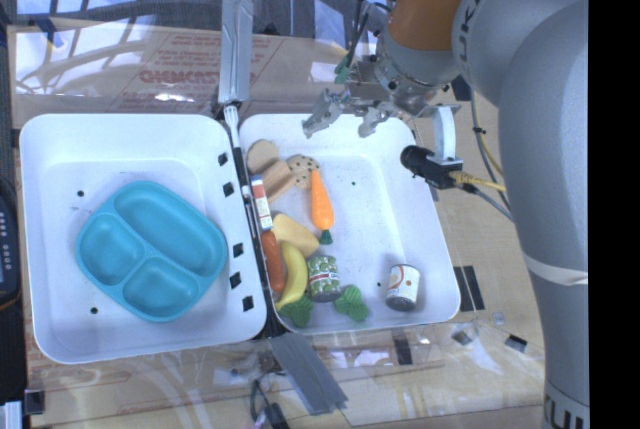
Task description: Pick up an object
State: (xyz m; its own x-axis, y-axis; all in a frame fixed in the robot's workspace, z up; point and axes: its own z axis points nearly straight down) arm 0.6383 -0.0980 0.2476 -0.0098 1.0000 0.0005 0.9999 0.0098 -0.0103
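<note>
Camera view, two bins point(60, 142), one blue tray point(150, 250), one carrot point(320, 201), one can point(402, 287), hand point(345, 120) spread, holding nothing.

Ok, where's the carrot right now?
The carrot lies in the right bin, left of its middle, tip pointing to the far rim. The wooden pieces sit just to its left and the banana nearer the camera.

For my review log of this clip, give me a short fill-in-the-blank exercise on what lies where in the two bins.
1. The blue divided plate lies in the ____ bin.
2. The toy carrot lies in the ____ bin.
3. The small can lies near the right bin's ____ corner.
4. The gripper hangs over the right bin's ____ edge.

Missing words: left; right; front right; far
</note>
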